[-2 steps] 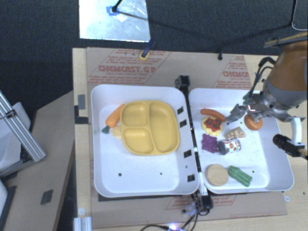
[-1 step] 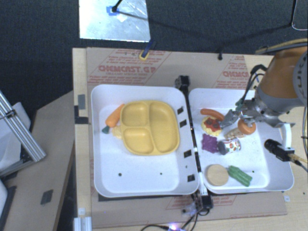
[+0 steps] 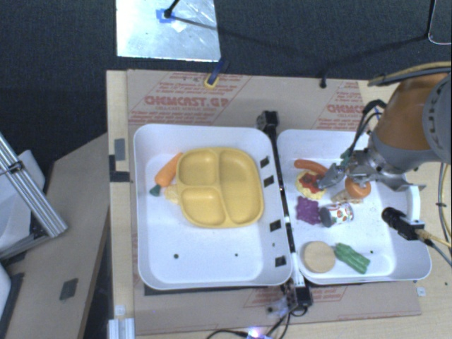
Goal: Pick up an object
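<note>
The right bin [image 3: 402,256] holds several toy foods: a red sausage [image 3: 309,165], a yellow and red piece [image 3: 308,186], an orange round piece [image 3: 358,188], a purple bunch [image 3: 307,210], a small can [image 3: 337,215], a tan disc [image 3: 318,256] and a green pickle [image 3: 352,257]. My gripper [image 3: 330,178] reaches in from the right and hangs low over the yellow and red piece, just left of the orange round piece. Nothing is visibly held between its tips.
The left bin [image 3: 152,217] contains a yellow divided plate [image 3: 215,187] and a toy carrot [image 3: 167,170] at the plate's left edge. A black divider [image 3: 277,182] runs between the bins. The grey arm with its orange band [image 3: 413,119] crosses the right bin's upper right.
</note>
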{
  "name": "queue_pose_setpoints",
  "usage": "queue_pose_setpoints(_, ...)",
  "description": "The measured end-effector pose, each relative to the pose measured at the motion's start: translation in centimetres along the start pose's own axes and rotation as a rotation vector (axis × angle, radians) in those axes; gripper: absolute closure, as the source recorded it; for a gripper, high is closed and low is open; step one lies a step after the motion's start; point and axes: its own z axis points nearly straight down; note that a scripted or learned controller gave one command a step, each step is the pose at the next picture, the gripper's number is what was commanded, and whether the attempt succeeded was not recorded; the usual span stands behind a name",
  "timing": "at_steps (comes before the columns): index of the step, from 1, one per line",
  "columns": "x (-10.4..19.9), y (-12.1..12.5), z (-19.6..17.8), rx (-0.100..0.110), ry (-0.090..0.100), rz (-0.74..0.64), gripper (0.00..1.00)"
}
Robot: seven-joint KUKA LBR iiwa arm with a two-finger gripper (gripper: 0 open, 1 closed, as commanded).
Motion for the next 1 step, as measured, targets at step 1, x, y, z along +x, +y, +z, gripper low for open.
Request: queue_pose_setpoints(1, 0.03, -0.15, 0.64, 0.007, 0.002, 0.001, 0.00)
